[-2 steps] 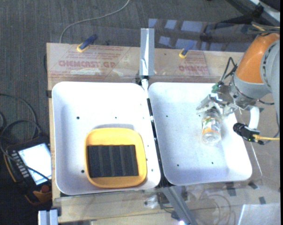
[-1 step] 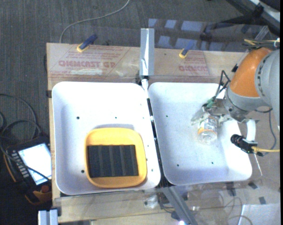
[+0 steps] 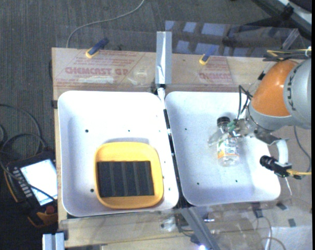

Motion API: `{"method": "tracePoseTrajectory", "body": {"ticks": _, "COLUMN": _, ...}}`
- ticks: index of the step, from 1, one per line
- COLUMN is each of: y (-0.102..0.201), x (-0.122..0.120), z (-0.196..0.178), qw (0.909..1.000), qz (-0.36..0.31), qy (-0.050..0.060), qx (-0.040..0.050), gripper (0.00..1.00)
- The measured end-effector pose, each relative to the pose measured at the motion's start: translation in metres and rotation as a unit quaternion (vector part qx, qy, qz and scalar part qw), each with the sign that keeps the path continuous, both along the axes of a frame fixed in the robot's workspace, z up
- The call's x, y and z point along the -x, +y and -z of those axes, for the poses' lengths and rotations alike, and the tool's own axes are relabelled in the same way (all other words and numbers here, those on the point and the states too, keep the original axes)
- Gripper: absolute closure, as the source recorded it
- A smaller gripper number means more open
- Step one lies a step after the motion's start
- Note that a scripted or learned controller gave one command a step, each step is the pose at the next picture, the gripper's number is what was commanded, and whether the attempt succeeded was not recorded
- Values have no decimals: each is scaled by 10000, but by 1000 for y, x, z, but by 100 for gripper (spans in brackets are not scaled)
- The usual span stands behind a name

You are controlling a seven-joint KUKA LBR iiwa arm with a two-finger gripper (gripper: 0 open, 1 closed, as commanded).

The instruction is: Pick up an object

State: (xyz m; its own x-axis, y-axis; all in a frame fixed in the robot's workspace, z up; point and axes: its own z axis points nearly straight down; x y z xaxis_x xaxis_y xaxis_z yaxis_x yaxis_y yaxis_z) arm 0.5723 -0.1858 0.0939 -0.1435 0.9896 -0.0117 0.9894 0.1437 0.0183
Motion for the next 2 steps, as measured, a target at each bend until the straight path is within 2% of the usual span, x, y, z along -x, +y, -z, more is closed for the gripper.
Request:
{"method": "tracePoseTrajectory", "body": {"ticks": 1, "y": 9, "x": 35, "z": -66, "qw": 9974, "qz": 713, "qy": 98, "qx": -49, "gripper": 0}}
{"method": "tracePoseTrajectory", "body": {"ticks": 2, "y": -27, "x": 2, "z": -1, "qw": 9985, "qz": 535, "qy": 81, "qx": -70, "gripper": 0}}
